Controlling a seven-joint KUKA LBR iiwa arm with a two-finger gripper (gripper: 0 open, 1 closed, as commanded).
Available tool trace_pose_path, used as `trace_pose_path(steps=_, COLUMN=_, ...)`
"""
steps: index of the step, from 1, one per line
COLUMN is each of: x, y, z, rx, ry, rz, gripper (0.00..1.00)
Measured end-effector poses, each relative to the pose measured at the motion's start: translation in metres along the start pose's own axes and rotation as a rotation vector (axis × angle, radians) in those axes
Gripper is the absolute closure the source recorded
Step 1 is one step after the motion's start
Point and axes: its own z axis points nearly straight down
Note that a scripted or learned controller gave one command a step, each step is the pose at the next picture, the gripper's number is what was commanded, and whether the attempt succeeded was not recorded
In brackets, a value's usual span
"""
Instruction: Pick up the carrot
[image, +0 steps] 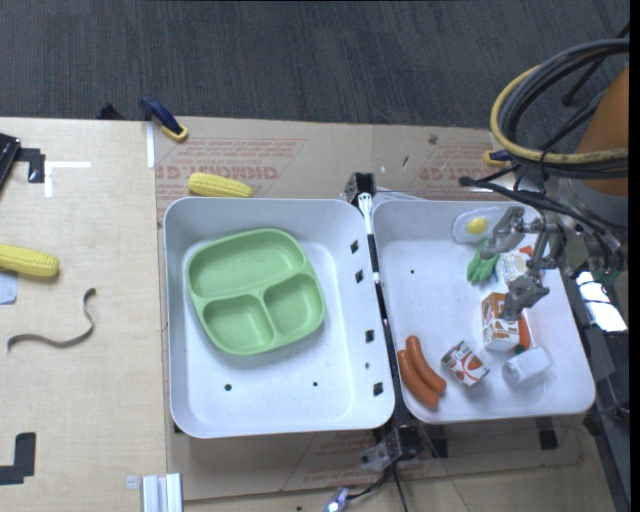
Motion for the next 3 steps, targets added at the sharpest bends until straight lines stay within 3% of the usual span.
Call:
trace_pose_path(steps=1, x=-0.036, y=0.067, z=0.091, rx=0.000, ry=0.002, rz=0.215, gripper=0.00)
trace_pose_path(steps=3, x=0.053, y=0.173, z=0.091, rx=0.002, ry=0.005, rz=0.499, gripper=0.00)
